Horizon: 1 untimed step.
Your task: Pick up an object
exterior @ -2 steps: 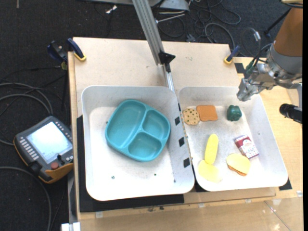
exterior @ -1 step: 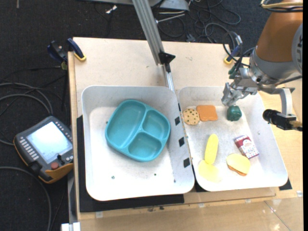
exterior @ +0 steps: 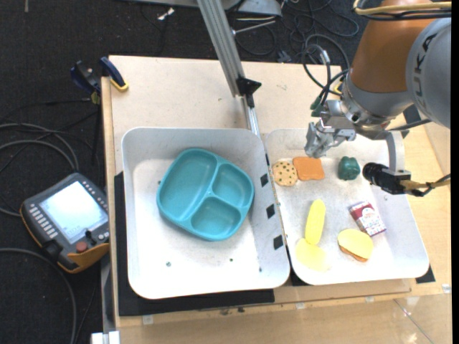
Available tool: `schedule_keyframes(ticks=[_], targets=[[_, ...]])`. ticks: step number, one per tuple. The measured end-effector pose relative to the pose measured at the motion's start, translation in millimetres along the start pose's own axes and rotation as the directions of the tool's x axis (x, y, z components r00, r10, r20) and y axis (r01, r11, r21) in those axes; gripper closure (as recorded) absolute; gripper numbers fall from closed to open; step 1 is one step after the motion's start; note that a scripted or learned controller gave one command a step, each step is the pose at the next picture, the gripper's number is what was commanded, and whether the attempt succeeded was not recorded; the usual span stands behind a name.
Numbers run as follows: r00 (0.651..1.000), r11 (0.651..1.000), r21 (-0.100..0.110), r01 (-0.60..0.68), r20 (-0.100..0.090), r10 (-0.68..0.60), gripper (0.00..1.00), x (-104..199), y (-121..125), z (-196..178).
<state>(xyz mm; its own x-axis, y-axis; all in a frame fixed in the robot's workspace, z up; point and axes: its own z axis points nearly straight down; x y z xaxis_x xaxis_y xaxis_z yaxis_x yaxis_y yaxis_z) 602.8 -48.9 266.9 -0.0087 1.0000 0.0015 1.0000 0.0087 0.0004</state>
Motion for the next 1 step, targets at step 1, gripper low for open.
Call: schedule_keyframes(ticks=[1], targets=[[1.000, 1.000, 0.002, 0.000, 0.000, 0.000, 1.00, 56.9, -0.2, 16.1]])
